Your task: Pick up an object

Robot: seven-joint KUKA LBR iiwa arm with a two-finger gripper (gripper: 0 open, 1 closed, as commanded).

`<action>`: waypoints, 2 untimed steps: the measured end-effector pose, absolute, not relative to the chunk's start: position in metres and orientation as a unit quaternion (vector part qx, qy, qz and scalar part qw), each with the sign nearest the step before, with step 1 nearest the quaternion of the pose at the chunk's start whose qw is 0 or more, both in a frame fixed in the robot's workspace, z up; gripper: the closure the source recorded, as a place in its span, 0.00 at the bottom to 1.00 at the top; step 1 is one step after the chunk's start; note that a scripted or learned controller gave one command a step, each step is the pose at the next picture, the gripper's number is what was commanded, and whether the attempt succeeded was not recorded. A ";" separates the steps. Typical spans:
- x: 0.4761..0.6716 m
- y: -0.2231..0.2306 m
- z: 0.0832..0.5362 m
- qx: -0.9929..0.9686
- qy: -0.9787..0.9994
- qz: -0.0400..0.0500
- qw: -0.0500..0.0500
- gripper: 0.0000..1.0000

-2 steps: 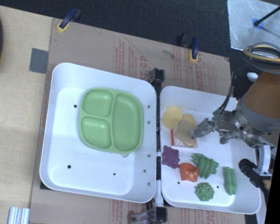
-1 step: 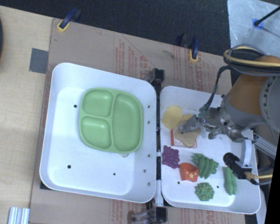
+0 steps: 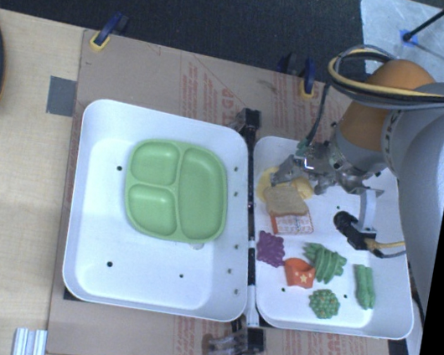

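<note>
Your gripper [image 3: 301, 171] hangs over the bread [image 3: 288, 198] at the right bin's [image 3: 382, 328] upper left, its state impossible to tell, and crowding by the wrapper [image 3: 292, 224] and bin wall could make it slip off or snag both.

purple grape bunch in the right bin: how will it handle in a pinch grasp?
The purple grape bunch looks like a lumpy moulded toy, so probably light and stiff. Its bumpy, rounded surface may let it slip or twist. It lies close to the red piece, so that one could get nudged.
</note>
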State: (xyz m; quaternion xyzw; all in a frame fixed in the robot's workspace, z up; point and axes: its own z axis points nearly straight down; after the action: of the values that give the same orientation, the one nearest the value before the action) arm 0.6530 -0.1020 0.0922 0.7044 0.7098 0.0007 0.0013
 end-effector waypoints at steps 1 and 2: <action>0.650 -0.104 0.103 0.705 0.710 -0.002 -0.003 1.00; 0.650 -0.103 0.103 0.704 0.710 -0.002 -0.003 0.00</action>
State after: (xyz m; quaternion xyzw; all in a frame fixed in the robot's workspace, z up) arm 0.6501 -0.1035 0.1027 0.7041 0.7101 -0.0025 -0.0025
